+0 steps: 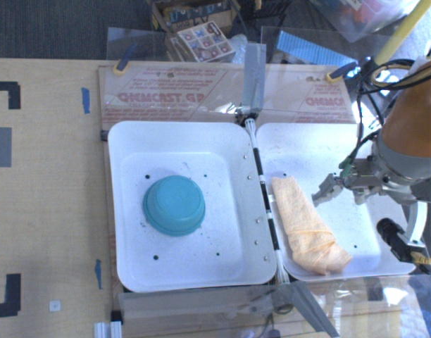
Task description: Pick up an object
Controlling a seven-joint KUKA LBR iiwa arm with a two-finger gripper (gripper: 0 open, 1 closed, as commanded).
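Camera view shows the gripper (340,189) open and empty beside the yellow cloth (308,227), which could slip from a shallow pinch.

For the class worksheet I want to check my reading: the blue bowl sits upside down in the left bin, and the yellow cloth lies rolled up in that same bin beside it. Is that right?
Not quite. The camera view shows the yellow cloth lying rolled up in the right bin, not with the bowl. The blue bowl does sit upside down in the left bin.
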